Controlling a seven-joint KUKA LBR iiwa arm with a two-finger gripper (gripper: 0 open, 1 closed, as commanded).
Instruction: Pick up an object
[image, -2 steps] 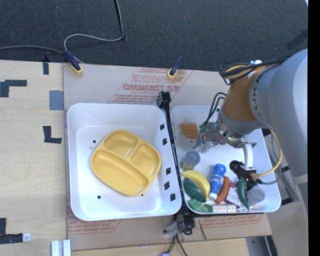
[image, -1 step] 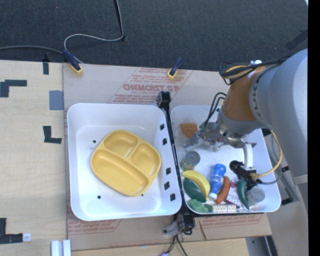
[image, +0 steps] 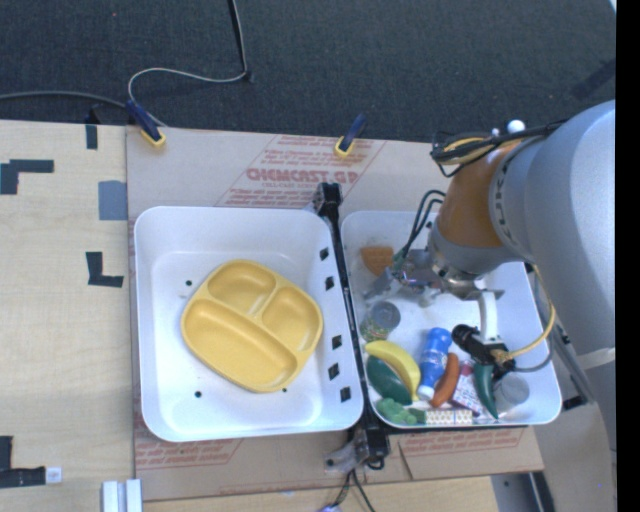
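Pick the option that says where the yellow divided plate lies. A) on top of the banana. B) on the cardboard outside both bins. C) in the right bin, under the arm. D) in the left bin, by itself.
D: the yellow divided plate lies flat in the left bin, while the banana and the other small items sit in the right bin.

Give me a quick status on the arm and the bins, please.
Gripper down in right bin, fingers unclear, nothing seen held. Banana, blue bottle and other toys piled below it. Yellow divided plate alone in left bin.
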